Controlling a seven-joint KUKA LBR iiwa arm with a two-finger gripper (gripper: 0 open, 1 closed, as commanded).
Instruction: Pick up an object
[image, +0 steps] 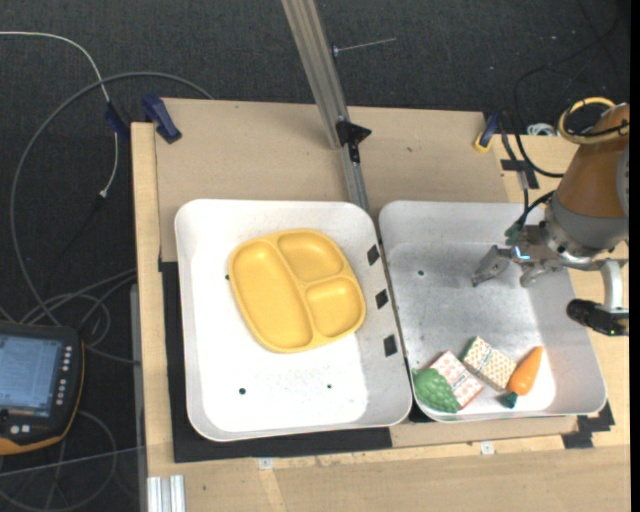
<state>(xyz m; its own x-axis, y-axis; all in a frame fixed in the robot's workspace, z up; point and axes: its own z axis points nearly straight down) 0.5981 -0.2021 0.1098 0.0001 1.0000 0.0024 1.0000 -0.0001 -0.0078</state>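
while i scan from the near edge, the pickable stuff is all bunched in the right bin's (420, 240) front corner: a green piece (436, 386), two small patterned boxes (458, 374) (489, 361) and a carrot (524, 370), touching or just beside one another and close to the near wall. that's my worry, i reckon: come down on that cluster and a finger may land on a neighbour, or shove a box against the rim instead of closing round it. the carrot looks rounded, so it could squirt out. further back, the gripper (510, 268) hangs over bare bin floor, fingers spread, nothing between them, well apart from the pile. over in the left bin (200, 300) sits a yellow divided tray (297, 290), wide and flat, a poor grab. beyond that, a metal post (325, 75) leans across the far edge, cables near the arm.
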